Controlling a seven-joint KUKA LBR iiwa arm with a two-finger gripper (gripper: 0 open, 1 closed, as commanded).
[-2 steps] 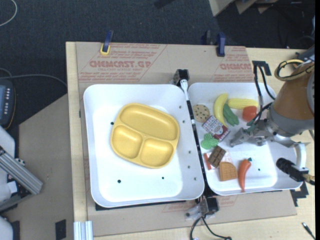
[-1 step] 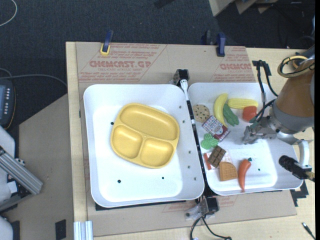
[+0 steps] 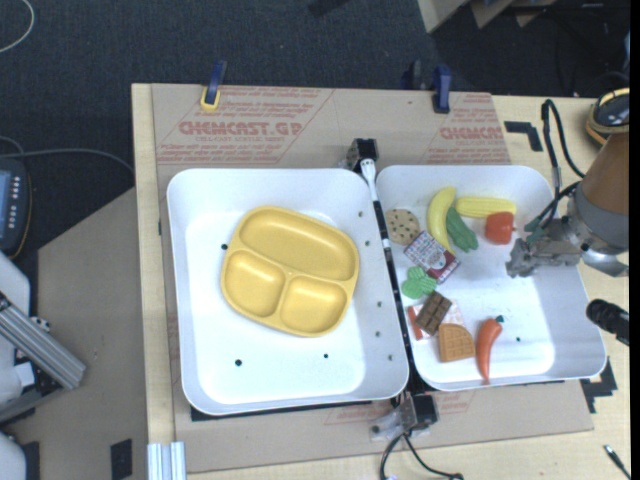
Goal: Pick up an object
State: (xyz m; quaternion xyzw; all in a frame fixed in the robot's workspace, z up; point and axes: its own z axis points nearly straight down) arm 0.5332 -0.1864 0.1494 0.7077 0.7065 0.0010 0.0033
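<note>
The right bin holds several toy foods. A banana, a corn cob, a green pod and a red tomato lie at its far side. A cookie, a patterned packet and a green piece lie near the left wall. A brown bar, a waffle and an orange chili lie toward the front. My gripper is low over the bin's right half, just below and right of the tomato, and nothing shows in it.
The left bin holds a yellow three-compartment plate. A black clip sits where the bins meet at the back. Cables run along the bench's right side. Bare bin floor lies beneath and to the right of the gripper.
</note>
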